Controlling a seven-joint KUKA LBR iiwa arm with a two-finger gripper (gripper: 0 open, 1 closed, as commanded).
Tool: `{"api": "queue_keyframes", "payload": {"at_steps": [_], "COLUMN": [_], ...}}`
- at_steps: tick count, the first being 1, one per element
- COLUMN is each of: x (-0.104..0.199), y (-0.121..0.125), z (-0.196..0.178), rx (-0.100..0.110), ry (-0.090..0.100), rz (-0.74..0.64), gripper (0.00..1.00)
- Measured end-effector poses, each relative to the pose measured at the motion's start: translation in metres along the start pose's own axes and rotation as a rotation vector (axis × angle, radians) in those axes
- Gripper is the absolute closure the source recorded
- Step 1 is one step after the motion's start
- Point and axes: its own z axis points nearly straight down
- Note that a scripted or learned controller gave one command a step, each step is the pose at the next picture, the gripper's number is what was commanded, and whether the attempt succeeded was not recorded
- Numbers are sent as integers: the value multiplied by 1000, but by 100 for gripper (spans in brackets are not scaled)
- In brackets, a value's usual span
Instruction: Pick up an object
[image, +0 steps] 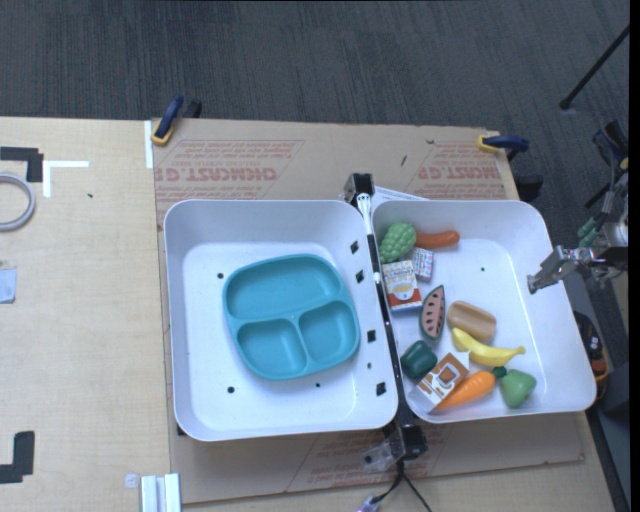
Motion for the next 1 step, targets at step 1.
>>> {"api": "queue_keyframes", "payload": {"at_steps": [1], "x": [34], "y": [-27], "z": [166], "rx": [-1], "ry": [1], "rz": [4], "gripper": [0]}}
